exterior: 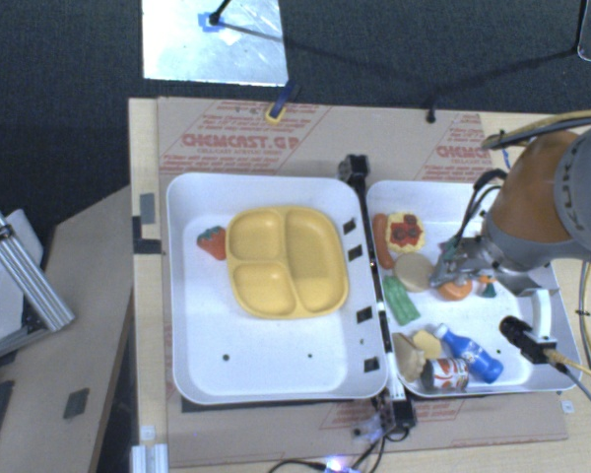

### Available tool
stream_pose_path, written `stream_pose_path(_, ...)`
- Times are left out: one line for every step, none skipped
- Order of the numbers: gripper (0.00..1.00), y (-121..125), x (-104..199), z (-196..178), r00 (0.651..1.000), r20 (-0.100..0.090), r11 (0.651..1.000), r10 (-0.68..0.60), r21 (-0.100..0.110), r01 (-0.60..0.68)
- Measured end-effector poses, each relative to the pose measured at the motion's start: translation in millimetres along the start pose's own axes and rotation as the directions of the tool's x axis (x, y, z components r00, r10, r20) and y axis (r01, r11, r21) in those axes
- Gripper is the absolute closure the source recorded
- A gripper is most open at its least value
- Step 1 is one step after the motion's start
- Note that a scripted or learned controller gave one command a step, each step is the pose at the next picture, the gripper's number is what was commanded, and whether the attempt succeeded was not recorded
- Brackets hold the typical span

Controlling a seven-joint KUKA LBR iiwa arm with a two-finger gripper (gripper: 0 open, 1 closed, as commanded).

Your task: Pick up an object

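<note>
Reaching: my arm comes in over the right bin, the orange band above my wrist showing over that bin's far right part.
Gripper: my gripper is low inside the right bin, down at a small orange object; how wide it stands I cannot tell, and I cannot tell whether it has hold of anything.
Orange object: in the middle of the right bin, touching or just under my gripper.
Beige round piece: just beside the orange object, toward the left bin.
Green piece: near the right bin's left wall.
Blue bottle: nearer the camera than the orange object, lying tilted.
Can: touching the blue bottle, at the right bin's near wall.
Red-and-yellow item: farther back in the right bin.
Left bin: holds a yellow divided plate with a strawberry just beside its left rim.
Counter: carries both bins side by side.
</note>
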State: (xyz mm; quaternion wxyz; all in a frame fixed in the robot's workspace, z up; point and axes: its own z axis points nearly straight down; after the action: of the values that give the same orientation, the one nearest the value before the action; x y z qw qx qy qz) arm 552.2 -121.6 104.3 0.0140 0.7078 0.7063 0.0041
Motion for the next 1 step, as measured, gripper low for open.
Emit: stream_pose_path(1.00, 1.9, 6.0, -45.6, 1.000, -0.014, 1.000, -0.006, 0.021, 0.007)
